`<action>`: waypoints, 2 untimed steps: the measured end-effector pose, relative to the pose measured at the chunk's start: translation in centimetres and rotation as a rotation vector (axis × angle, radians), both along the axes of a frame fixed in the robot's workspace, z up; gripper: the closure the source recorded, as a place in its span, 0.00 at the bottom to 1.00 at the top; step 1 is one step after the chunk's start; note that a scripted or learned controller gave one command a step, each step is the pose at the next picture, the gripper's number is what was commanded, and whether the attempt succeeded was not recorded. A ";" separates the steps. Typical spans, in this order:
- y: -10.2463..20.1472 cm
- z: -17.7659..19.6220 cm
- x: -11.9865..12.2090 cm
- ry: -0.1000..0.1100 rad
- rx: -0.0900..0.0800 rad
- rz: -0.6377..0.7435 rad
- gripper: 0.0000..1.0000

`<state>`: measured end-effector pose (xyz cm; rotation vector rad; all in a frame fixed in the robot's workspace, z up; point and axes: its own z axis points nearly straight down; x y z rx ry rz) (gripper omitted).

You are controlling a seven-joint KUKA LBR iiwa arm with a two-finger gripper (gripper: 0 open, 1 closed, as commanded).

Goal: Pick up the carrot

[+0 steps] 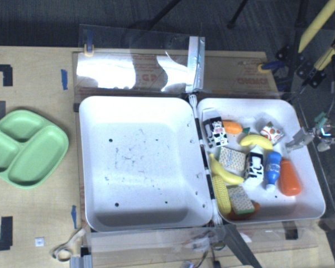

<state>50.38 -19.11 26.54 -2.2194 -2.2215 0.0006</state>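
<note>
A green plate (27,148) with three parts is sitting on the table (33,82) at the far left. Next to it, the big left bin (95,113) is lying white and bare, with little marks on its floor. The right bin (310,202) is holding lots of toys.

The carrot (232,128) is lying near the back of the right bin, toward its left side. It is looking short and bright orange, with a bit of green at its right end. It is lying on its side, just beside a black and white box (214,132).

A yellow banana (255,142) is curving just in front of the carrot. A blue bottle (273,167) and a fat orange thing (290,178) are lying further right.

At the right edge of that bin, the arm (311,137) is reaching in, well apart from the carrot. I cannot tell if its jaws are open or closed.
</note>
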 end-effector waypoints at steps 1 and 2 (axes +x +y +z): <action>-3.3 -11.2 -0.4 -0.002 0.000 0.078 0.00; -3.0 -14.0 -2.2 -0.003 0.005 0.178 0.00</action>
